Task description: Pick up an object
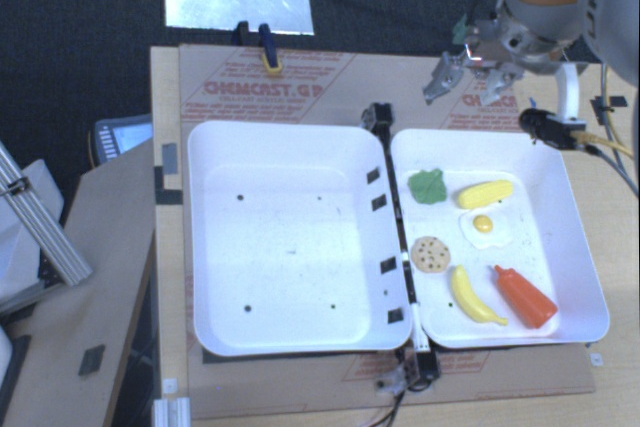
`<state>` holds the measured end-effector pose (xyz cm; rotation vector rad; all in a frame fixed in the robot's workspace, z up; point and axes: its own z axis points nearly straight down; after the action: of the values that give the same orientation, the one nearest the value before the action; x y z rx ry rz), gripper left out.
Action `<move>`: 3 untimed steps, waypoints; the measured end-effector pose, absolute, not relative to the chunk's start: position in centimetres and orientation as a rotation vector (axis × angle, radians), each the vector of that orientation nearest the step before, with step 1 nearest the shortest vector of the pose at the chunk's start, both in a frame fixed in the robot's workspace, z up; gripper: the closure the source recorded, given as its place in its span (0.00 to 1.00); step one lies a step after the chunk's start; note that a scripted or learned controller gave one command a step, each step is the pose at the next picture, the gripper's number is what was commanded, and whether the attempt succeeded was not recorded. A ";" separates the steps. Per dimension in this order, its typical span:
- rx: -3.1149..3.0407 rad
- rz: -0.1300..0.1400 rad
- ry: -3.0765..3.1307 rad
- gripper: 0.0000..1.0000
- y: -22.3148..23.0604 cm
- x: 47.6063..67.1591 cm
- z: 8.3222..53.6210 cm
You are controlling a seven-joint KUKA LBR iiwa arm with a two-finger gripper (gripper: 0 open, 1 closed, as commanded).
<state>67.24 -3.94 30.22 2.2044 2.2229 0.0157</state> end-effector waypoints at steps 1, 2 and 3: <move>2.218 -0.007 2.234 0.00 0.5 60.8 23.0; 2.216 -0.002 2.230 0.00 4.2 52.9 32.1; 2.204 0.024 2.227 0.00 10.7 49.3 50.2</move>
<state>49.32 10.69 50.17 2.2043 2.2274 0.0241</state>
